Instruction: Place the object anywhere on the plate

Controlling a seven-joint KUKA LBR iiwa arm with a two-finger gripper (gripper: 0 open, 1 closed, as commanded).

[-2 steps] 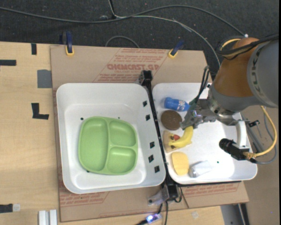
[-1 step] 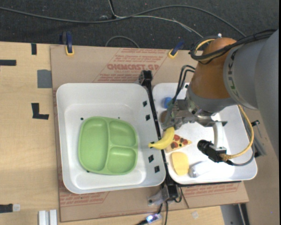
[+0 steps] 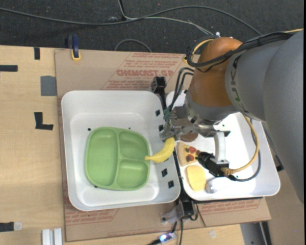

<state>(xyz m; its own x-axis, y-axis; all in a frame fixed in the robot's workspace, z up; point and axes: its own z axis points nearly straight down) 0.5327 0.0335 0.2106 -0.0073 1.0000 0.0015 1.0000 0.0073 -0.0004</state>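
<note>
Banana [image 3: 163, 151] lay diagonally, lower tip touching the green plate [image 3: 117, 158], upper end under the hand [image 3: 172, 130], whose grip could not be told.

Fixed overhead camera, slanted down, both bins [image 3: 71, 137] framed

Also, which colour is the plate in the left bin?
Light green, seen clearly in the camera view: the plate has three compartments.

You're looking at a lime-green plate [image 3: 117, 158] in the left white bin [image 3: 74, 131], with a yellow banana [image 3: 163, 151] at that bin's right rim. The right white bin [image 3: 265, 180] holds pale yellow pieces [image 3: 196, 177]. The arm [image 3: 265, 70] is grey with an orange band [image 3: 214, 73]. The brown cardboard [image 3: 120, 73] carries red print.
</note>
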